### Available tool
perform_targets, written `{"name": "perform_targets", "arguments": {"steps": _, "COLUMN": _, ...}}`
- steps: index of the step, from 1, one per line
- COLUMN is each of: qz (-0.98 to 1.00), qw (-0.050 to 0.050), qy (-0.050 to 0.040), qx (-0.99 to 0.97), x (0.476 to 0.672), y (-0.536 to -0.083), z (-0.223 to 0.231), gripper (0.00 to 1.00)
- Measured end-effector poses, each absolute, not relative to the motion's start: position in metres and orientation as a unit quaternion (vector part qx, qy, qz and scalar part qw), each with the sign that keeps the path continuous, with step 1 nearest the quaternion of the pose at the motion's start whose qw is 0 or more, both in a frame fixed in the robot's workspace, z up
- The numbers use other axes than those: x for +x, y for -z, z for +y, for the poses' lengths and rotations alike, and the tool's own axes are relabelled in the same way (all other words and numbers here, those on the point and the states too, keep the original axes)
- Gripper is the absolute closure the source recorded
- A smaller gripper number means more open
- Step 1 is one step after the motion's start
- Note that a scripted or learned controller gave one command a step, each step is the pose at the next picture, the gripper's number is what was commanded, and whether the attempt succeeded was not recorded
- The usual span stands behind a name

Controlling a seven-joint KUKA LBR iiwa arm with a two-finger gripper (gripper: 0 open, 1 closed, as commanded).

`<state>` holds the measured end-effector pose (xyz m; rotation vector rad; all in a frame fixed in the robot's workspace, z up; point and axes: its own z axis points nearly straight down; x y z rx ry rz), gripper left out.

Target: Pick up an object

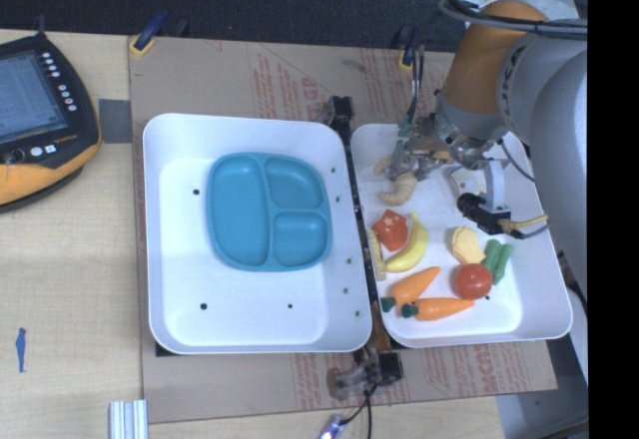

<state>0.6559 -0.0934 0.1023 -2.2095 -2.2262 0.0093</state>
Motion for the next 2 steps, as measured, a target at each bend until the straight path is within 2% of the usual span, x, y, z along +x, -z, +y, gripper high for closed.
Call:
{"name": "perform_targets", "arguments": {"steps": 1, "qz": -0.709, "qw": 0.001, "qy": -0.0007, "qx": -0.705, "x": 0.636, "y": -0.193, "z": -0.001, "gripper": 1.00}}
{"name": "perform_targets", "arguments": {"steps": 2, "qz": -0.709, "qw": 0.002, "qy": -0.0014, "qx": -0.705, "x": 0.563, "y": -0.242, "z": 0.016, "gripper": 1.00}}
